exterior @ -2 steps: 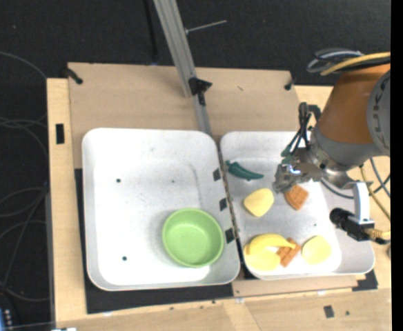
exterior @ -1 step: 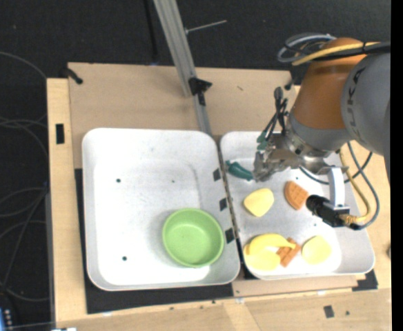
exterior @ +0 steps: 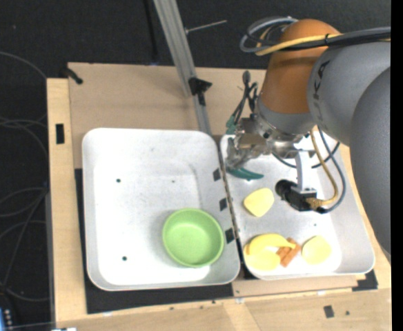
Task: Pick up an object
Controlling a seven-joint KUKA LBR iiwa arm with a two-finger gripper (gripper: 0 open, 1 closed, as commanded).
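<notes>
- Two white bins sat side by side: the left bin held a green bowl.
- Gripper hung over the right bin, grip state unclear, beside a teal object and yellow pieces.

Two shallow white bins sit side by side on the tan surface. The left bin has bare white floor across its upper half. The right bin lies just beside it, their near walls touching along the middle. A grey metal pole slants down from the top edge toward the gap between the bins. Black cables loop over the dark floor at left.
</notes>
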